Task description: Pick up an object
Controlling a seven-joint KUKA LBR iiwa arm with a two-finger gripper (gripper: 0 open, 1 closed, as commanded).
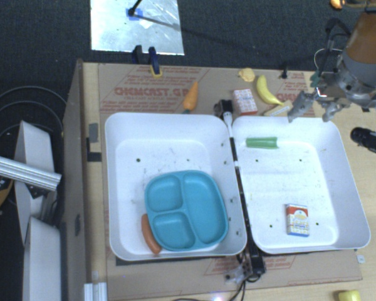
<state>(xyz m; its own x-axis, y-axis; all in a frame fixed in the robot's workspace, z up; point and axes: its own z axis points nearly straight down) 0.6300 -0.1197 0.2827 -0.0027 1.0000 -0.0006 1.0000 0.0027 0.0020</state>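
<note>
My gripper (314,108) hangs open over the far right corner of the right bin (344,168), with nothing between its two grey fingers. Inside that bin, a green stick (262,142) lies near the far edge and a small red and white box (297,219) sits toward the near right. The left bin (125,168) holds a blue divided plate (186,209), and a hot dog (150,234) lies along the plate's left near side.
Behind the bins on the cardboard lie a banana (266,91), a small pink box (245,101), a carrot (190,96) and a yellow lump (246,74). A blue clamp (153,59) stands at the back. Cables run at the right.
</note>
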